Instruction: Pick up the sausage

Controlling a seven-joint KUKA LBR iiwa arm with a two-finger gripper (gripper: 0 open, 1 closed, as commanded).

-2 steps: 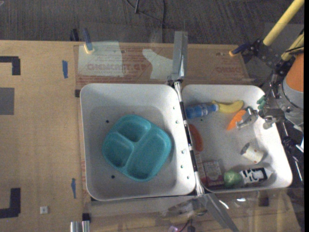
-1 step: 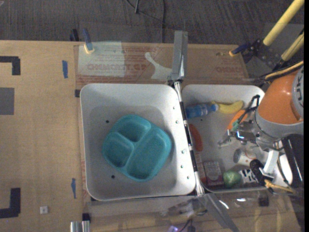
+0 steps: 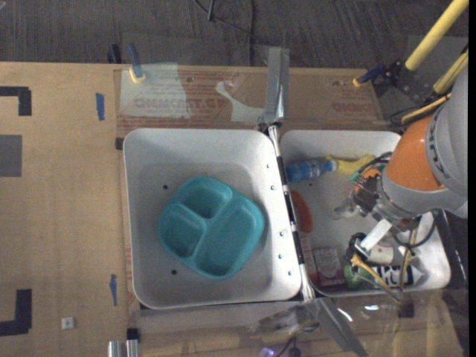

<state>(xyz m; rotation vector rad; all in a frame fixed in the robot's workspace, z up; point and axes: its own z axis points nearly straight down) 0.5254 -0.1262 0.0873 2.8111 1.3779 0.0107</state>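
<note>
1. So far nothing of the pickup looks done: the sausage (image 3: 300,210), a reddish-orange oblong, lies on the floor of the right bin (image 3: 338,141), hard against that bin's left wall and about midway along it.
2. Just beside it, toward the bin's far left corner, lies a blue bottle (image 3: 309,170), with a yellow object (image 3: 355,162) beyond it along the far wall.
3. Near the bin's front edge sits a small red-and-white packet (image 3: 327,265), and the front right corner holds a clutter of items, among them something green (image 3: 354,275) and something white (image 3: 384,254).
4. The gripper (image 3: 358,201) hangs over the middle of the right bin, below the arm's orange band (image 3: 416,166); it sits apart from the sausage, toward the bin's right side.
5. Whether the fingers are spread or closed I cannot tell: wires and metal parts crowd the wrist, and the tips blur into the clutter below.
6. Nothing can be seen caught in the tool, so I judge the sausage not yet grasped.
7. The left bin (image 3: 141,155) carries a teal divided plate (image 3: 212,226) near its centre, which plays no part in this task.
8. What remains, as I read it: shift the tool toward the left wall, line it up across the sausage, descend, close and lift.
9. The wall being so near probably leaves little room for the finger on that side.
</note>
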